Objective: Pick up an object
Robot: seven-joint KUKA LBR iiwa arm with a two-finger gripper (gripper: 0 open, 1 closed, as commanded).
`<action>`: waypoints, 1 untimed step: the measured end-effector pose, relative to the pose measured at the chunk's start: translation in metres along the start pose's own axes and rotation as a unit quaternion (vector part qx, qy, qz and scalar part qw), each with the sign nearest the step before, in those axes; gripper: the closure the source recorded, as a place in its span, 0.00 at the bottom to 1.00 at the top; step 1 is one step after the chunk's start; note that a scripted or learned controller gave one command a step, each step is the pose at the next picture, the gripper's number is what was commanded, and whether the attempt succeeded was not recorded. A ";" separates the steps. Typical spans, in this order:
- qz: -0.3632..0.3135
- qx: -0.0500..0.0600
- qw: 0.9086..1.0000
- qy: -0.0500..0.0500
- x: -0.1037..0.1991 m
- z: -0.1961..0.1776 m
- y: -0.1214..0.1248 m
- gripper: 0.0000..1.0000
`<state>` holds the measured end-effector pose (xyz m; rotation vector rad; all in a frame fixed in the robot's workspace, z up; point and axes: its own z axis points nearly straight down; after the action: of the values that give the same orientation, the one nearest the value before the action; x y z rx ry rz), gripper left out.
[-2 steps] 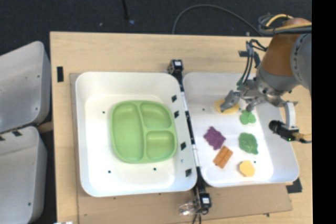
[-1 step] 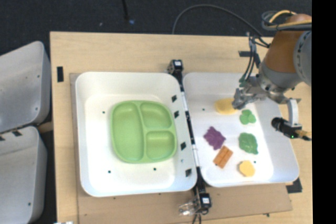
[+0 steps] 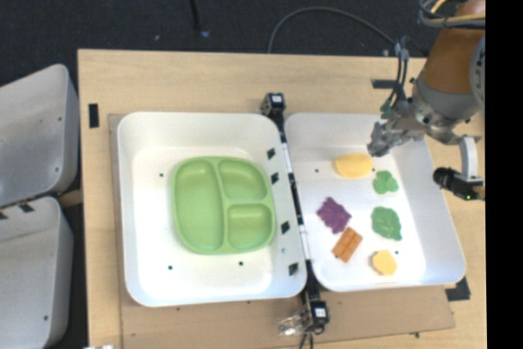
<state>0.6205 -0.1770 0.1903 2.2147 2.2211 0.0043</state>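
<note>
A light wooden bench (image 3: 188, 82) is seen from above, and two shallow white bins are carried on it side by side: the left bin (image 3: 147, 135) and the right bin (image 3: 429, 245) (touching along their inner edges).

One fixed cam, mounted above the counter (image 3: 188, 73), looking down at a slant rather than straight overhead. Far enough back to take in both white bins whole: left bin (image 3: 147, 274) w/ its green divided tray (image 3: 222, 203) sits mid-frame, right bin (image 3: 425, 253) runs toward the right side. Far edge of the counter is at the top of the pic, w/ dark floor beyond it; near edge at the bottom. The arm (image 3: 448, 73) enters from the right, cut off by the frame there. White panels (image 3: 33, 143) show at the left edge. No second view, so no overlap to report.
</note>
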 end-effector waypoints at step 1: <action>0.000 0.000 1.000 0.000 0.008 -0.058 0.002 1.00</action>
<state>0.6222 -0.1686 0.2486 2.2129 2.2214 0.0049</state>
